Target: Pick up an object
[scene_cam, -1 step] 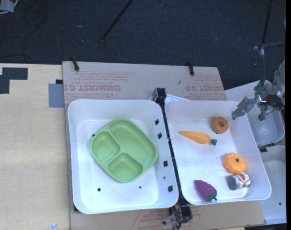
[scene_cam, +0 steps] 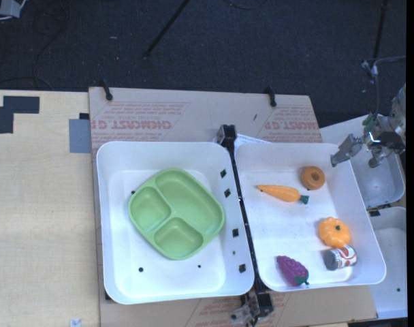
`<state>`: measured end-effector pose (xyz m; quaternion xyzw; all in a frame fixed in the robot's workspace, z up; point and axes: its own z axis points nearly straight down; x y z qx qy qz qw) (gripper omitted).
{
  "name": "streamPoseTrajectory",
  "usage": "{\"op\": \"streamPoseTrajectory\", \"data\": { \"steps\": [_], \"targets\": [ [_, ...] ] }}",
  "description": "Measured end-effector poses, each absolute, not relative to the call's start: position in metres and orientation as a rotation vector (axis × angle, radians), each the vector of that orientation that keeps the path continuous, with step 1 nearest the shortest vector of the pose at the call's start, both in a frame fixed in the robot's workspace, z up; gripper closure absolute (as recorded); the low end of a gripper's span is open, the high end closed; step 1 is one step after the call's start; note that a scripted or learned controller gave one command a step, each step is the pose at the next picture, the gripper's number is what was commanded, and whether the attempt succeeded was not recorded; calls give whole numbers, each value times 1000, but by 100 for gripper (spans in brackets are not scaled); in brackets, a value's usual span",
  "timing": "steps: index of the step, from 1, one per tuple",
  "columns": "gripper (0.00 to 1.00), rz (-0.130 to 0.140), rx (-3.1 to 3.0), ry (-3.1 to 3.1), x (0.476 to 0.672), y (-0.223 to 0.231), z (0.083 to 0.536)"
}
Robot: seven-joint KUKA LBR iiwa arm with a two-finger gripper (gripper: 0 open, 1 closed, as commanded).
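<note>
White bins sit side by side, and the gripper (scene_cam: 360, 150) hangs at the right bin's far right corner with nothing between its fingers.

Its jaws stand apart, above the rim of the right bin (scene_cam: 275, 254) rather than over any object, so I judge the pick has not begun. The candidates are spread across that bin with room around most of them: a doughnut (scene_cam: 312, 178) near the far right corner, closest to the gripper; a carrot (scene_cam: 281, 193) lying crosswise toward the middle; an orange pumpkin (scene_cam: 334, 231) by the right edge; a small can (scene_cam: 340, 257) on its side just beside the pumpkin; purple grapes (scene_cam: 292, 270) at the near edge. The left bin (scene_cam: 118, 264) carries a green divided plate (scene_cam: 176, 213).
</note>
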<state>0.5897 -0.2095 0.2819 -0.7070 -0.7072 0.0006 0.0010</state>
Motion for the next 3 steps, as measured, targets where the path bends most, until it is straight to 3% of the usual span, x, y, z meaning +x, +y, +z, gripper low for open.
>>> {"op": "streamPoseTrajectory", "data": {
  "steps": [2,3],
  "targets": [
    [0,4,-2213,-2223,603,-200,173],
    [0,4,-2220,-2219,598,-206,114]
  ]
}}
